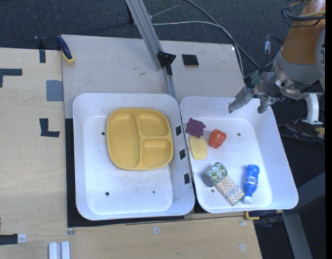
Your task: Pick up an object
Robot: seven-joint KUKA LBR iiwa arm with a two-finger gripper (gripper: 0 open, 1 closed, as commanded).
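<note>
While nearest the right bin (274, 144) front wall: bottle (250, 182), carton (229, 189), can (215, 172). Farther back, toward bin centre: yellow piece (198, 148), red ball (216, 138), purple piece (195, 127). Beyond, over back right rim: gripper (247, 105), fingers spread apart, clamped on nothing. Left of bin: yellow tray (139, 138).

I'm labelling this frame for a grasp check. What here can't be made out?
- Gripper: whether anything sits between its spread fingers is blurred in the camera view, above the right bin.
- Green can: its label is too small to read.
- Patterned packet: one end overlaps the blue bottle, hiding where they touch.
</note>
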